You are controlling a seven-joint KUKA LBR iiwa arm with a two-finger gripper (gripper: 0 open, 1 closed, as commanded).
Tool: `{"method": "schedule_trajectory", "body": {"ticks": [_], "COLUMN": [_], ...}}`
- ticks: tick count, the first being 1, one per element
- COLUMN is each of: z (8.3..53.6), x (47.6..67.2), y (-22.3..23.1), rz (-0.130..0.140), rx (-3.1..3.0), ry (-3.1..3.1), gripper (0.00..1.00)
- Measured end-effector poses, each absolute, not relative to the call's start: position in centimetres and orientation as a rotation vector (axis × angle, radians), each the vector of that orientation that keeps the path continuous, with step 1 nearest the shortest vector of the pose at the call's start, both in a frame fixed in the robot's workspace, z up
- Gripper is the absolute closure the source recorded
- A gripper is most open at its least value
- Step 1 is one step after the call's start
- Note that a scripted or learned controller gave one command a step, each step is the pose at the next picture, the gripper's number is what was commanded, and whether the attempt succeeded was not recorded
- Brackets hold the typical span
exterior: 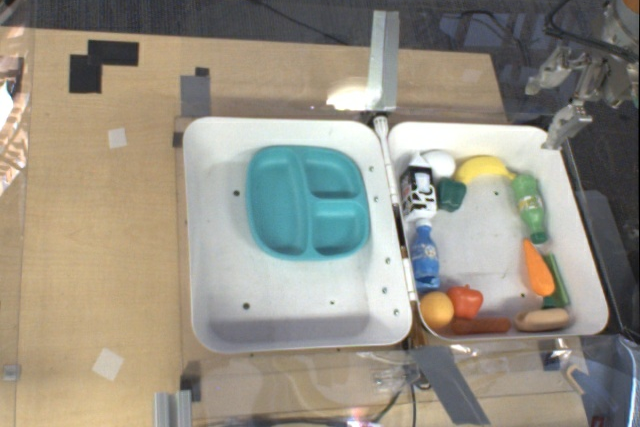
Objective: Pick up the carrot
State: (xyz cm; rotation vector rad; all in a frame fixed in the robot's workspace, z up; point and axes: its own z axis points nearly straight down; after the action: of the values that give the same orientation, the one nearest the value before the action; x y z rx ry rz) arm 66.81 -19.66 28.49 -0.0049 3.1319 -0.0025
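Nearest the camera, along the front wall of the right bin [596, 315], lie a sausage [542, 319], a red tomato [465, 298] and an orange fruit [436, 308]. Just behind the sausage lies the carrot [537, 268]: orange, tapered, with a dark green strip alongside, close to the bin's right wall. Its long axis runs roughly front to back, slightly slanted. Beyond it sits a green bottle [529, 205], then a yellow banana [484, 168]. The gripper [566, 100] hangs past the bin's far right corner, above the worktop edge. From it, the carrot lies well toward the camera, slightly left. Whether they are spread or closed cannot be told; nothing is seen between them.
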Motion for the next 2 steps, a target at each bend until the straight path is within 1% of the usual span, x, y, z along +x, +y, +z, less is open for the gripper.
{"method": "schedule_trajectory", "body": {"ticks": [1, 2], "z": [15.1, 9.0], "x": [67.2, 60.8], "y": [-20.5, -20.6], "rz": [-0.003, -0.003], "rx": [0.287, 0.345], "ry": [3.114, 3.108], "gripper": [0.00, 0.00]}}
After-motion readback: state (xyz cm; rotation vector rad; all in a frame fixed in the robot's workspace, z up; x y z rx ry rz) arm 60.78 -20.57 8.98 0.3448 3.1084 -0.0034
